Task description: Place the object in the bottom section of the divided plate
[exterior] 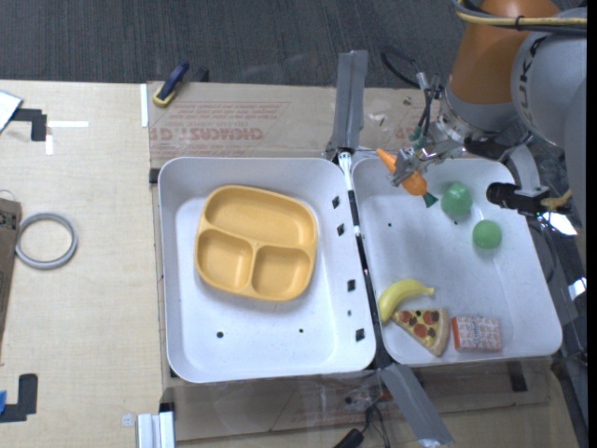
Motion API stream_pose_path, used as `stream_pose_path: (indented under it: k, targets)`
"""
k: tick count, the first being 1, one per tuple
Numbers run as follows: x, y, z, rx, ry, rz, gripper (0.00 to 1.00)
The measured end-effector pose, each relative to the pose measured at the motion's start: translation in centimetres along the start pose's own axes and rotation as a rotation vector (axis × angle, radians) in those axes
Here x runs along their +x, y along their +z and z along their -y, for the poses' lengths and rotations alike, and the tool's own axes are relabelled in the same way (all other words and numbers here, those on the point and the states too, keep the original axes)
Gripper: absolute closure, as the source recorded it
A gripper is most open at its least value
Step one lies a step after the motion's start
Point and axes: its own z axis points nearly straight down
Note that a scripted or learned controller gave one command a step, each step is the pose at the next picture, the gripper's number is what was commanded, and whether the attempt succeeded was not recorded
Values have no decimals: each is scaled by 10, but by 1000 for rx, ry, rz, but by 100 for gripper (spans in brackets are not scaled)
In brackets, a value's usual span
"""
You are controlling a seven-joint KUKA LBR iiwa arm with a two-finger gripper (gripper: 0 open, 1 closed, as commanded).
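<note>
While my arm [522,54] is reaching in from the right, my jaws [411,163] are hanging over the far left corner of the right bin [522,297], and they are closing on a small carrot [407,175] — its orange body is showing between my fingers, its green top is pointing down toward the bin floor. Whether the carrot is touching the floor or being carried just above it, I cannot tell. Two green balls are lying near me in the same bin: one darker ball [456,200] just beside the carrot's green end, and a brighter ball [487,234] a little nearer the camera. Along the near edge of that bin a banana [403,295] is curving beside a pizza slice [423,327], and a small red-and-white packet [477,332] is sitting just right of the slice. The divided plate [255,242] — yellow, with one long section at the far side and two smaller ones at the near side — is resting in the middle of the left bin [187,334], well apart from me. On the desk [75,325] to the left, a roll of tape [42,240] is lying flat, and a blue-and-yellow tool [172,83] is sitting beyond the left bin.
</note>
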Motion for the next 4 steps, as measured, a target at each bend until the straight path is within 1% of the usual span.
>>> stream_pose_path:
  k: [1,2,3,4]
  targets:
    - [-11,-73,4,-1,-32,1,100]
    - [59,1,-2,1,-82,-1,100]
    - [58,0,-2,0,-81,-1,0]
    - [119,0,-44,-2,-372,0,0]
